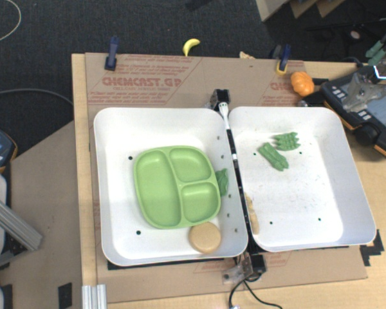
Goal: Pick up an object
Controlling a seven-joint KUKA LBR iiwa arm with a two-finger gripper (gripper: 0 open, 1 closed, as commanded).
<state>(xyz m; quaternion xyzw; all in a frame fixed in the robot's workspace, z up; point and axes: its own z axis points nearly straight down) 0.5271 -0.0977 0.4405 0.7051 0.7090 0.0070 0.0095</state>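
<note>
nothing is lifted yet: the green divided tray (177,187) and tan round piece (205,237) are left in the left bin (109,172), the green pieces (278,150) in the right bin (347,192). the state of the jaws cannot be told, and the whole pick is judged still to be done.

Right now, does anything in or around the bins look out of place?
Yes. An orange ball and a yellow banana-shaped piece lie outside the bins on the cardboard's far edge. Inside, a tan disc sits against the green divided plate.

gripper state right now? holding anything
Gripper: not in view, so its state cannot be told. The green divided plate and tan round piece lie in the left bin; the green pieces lie in the right bin.
</note>
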